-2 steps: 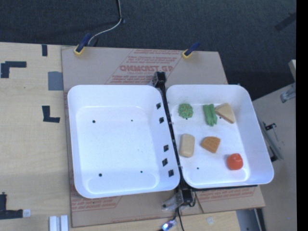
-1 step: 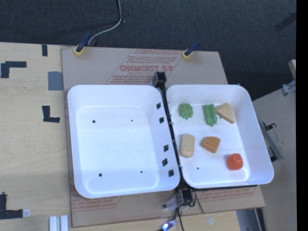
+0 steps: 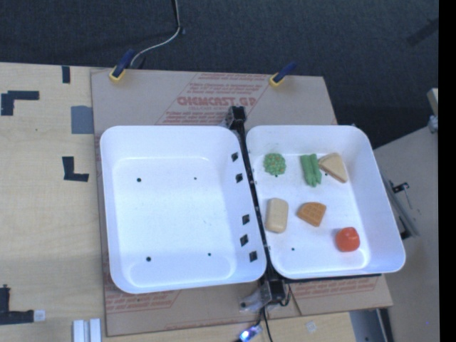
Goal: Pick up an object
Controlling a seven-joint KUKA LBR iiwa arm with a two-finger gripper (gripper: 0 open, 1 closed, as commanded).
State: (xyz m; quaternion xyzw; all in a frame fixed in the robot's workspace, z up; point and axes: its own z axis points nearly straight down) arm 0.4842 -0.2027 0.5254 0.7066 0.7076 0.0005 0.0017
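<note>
The right bin point(image 3: 370, 155) holds several small food-like objects. A green round broccoli piece point(image 3: 274, 164) lies near its left wall, with a green bean pod point(image 3: 310, 169) and a tan wedge point(image 3: 333, 167) to its right. Lower down lie a beige bread-like block point(image 3: 276, 214), an orange chunk point(image 3: 311, 213) and a red tomato-like piece point(image 3: 348, 239) near the front right corner.
The left bin point(image 3: 114, 191) sits beside the right one, joined by a black clipped seam point(image 3: 246, 191). Both rest on a brown cardboard sheet point(image 3: 214, 98) held by yellow-blue clamps point(image 3: 121, 66). A cable point(image 3: 167, 34) runs off at the back.
</note>
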